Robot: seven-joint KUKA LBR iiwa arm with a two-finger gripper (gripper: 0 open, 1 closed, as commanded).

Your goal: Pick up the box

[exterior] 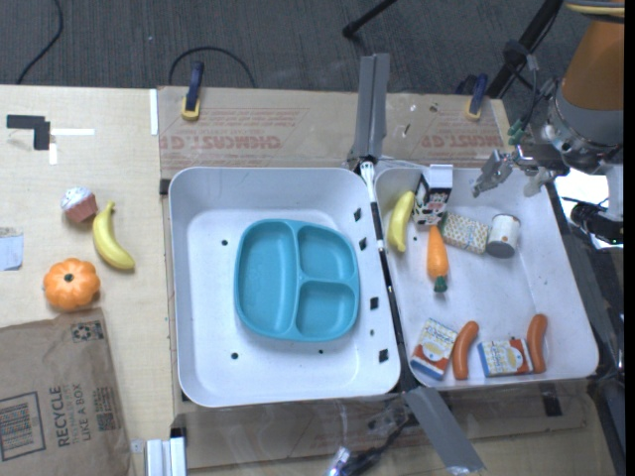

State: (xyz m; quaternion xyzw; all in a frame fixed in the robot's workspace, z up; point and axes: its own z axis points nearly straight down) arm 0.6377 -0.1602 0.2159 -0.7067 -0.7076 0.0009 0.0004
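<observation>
far left on the bench, outside the bins: cupcake, banana just right of it, pumpkin below both, paper bag at bottom left corner with "recycle" print. black bracket near top left.

left bin holds a blue tray, three compartments, lying flat near the middle.

right bin: second banana upright along the left wall. just right of it the box, a small black-and-white carton standing at the bin's top left, top edge near the back wall. carrot below the box, tip pointing down. cracker pack right of the carrot, can on its side touching or just beside the pack. front row: orange-white pouch, sausage beside it, small juice carton, another sausage at right.

two clamps, yellow and, on the cardboard back edge.

gripper hangs over the bin's top right, right of the box and apart from it, above the can. nothing between the fingers; whether wide or narrow, cannot tell. arm with orange band comes in from upper right.
</observation>
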